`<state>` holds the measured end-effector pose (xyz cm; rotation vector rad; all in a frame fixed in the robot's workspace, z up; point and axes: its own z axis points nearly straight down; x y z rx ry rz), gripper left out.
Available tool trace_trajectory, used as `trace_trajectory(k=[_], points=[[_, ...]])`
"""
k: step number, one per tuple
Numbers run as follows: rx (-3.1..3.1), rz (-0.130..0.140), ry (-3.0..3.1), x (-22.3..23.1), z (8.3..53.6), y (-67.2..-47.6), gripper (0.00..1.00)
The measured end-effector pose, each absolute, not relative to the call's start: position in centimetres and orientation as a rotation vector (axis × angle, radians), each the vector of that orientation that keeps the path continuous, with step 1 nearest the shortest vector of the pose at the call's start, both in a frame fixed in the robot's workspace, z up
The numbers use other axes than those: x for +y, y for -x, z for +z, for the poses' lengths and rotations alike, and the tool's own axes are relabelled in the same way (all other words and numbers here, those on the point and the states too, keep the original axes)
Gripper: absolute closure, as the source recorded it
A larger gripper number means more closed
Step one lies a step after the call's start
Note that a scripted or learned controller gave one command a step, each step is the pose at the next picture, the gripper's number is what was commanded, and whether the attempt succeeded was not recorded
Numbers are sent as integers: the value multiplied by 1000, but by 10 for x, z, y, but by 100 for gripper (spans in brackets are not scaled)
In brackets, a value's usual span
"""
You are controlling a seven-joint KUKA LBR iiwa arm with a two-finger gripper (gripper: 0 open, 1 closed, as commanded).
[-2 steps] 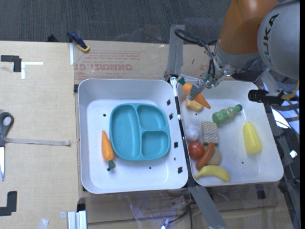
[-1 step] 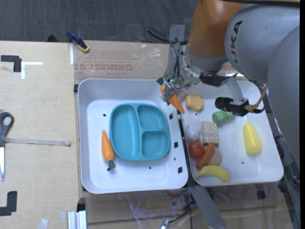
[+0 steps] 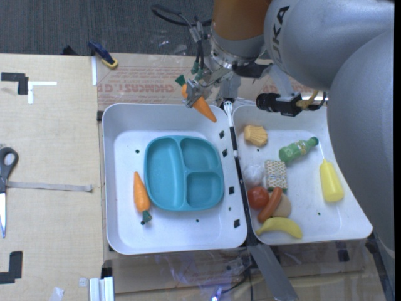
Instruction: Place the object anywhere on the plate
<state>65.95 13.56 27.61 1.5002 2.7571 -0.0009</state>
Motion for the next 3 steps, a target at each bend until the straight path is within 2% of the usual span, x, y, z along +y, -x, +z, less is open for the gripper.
trace_trajectory(k=[1, 2, 3], points=[[2790, -4, -1445, 148, 198, -632, 100], [2789, -3, -1444, 148, 199, -632, 0], [2938, 0, -1109, 177, 247, -574, 0]])
